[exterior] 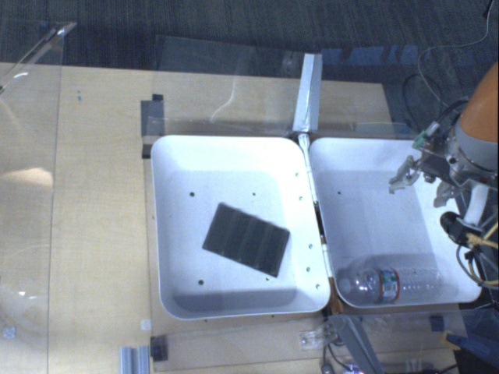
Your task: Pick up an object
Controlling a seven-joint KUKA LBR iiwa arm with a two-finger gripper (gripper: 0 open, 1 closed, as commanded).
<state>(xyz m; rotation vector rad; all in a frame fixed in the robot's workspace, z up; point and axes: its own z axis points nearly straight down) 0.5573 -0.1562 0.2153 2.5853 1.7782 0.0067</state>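
Half-seen gripper (421, 174) over right bin (366, 209) — clear bottle (390, 283) faint.

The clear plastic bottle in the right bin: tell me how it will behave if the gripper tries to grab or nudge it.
The clear plastic bottle lies on its side against the near wall of the right bin, so a nudge would probably roll it. It looks empty, so likely light. Its thin, smooth walls may flex or slip under the fingers.

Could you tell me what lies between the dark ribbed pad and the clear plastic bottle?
In the camera view, the adjoining bin walls lie between the dark ribbed pad in the left bin and the clear plastic bottle in the right; otherwise only bare white floor.
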